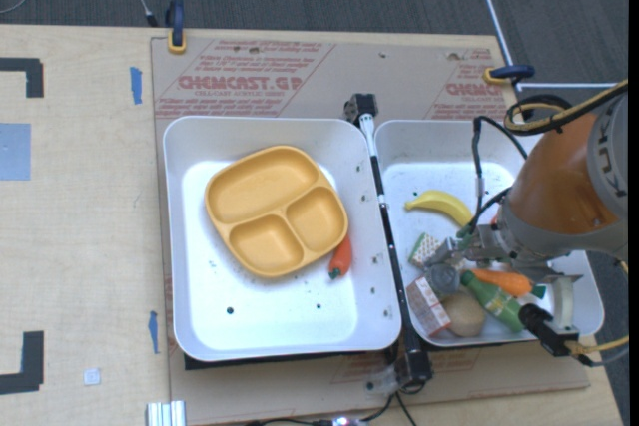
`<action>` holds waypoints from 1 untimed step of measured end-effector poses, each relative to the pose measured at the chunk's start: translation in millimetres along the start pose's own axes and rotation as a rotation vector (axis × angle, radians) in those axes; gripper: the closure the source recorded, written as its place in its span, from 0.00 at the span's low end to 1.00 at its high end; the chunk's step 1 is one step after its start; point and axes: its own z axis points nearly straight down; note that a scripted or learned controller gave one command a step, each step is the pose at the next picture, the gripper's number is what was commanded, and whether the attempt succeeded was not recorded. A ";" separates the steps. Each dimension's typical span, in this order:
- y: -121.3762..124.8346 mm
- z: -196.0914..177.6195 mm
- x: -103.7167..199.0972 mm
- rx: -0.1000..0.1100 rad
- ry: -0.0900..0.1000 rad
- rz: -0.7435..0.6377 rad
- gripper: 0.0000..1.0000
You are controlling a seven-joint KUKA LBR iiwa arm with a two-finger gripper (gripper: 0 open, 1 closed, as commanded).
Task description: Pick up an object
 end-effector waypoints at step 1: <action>2.0 -11.7 -3.5 -0.008 -0.008 0.002 1.00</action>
